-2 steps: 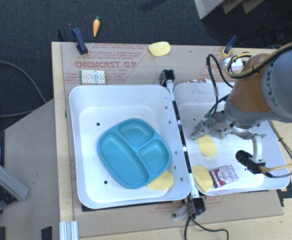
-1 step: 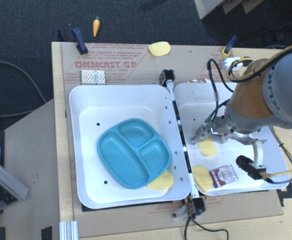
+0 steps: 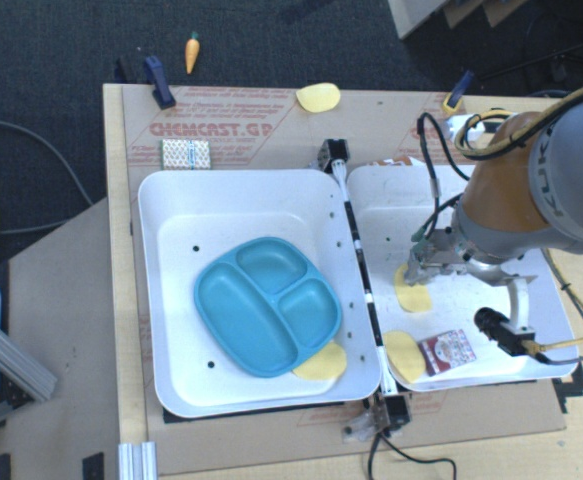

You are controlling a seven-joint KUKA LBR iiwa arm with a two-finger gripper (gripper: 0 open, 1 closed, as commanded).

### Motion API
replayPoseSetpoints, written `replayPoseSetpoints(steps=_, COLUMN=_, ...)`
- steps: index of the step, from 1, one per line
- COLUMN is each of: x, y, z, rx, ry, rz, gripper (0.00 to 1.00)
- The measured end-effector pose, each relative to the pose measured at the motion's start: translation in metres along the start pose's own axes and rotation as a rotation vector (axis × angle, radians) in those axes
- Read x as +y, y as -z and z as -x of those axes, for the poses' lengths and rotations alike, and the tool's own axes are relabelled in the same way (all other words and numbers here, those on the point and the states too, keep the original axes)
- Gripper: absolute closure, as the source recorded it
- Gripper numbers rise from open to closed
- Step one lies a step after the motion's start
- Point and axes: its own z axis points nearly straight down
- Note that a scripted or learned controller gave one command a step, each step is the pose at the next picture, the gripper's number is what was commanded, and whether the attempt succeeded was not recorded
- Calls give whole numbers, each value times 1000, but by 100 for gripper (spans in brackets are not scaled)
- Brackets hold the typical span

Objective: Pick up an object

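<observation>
Jaws [image 3: 418, 268] down over yellow piece [image 3: 413, 297], grip unclear

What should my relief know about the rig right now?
Hand: low in the right bin, over a yellow piece; grip unclear.
Right bin also holds a second yellow piece and a red packet near the front.
Left bin: blue tray, a yellow piece at its front edge.
Done: nothing seen lifted.
Left: grasp and raise one object.
</observation>
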Motion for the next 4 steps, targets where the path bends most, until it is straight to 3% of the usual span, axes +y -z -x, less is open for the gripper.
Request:
replayPoseSetpoints(steps=1, x=0, y=0, z=0, rx=0, ry=0, rz=0, gripper=0)
replayPoseSetpoints(steps=2, x=13, y=-10, z=2, rx=-1, ry=1, rz=2, gripper=0)
replayPoseSetpoints(steps=3, x=-11, y=-10, z=-2, rx=0, ry=1, rz=-2, gripper=0)
replayPoseSetpoints(steps=4, x=-11, y=0, z=-2, rx=0, ry=0, rz=0, gripper=100)
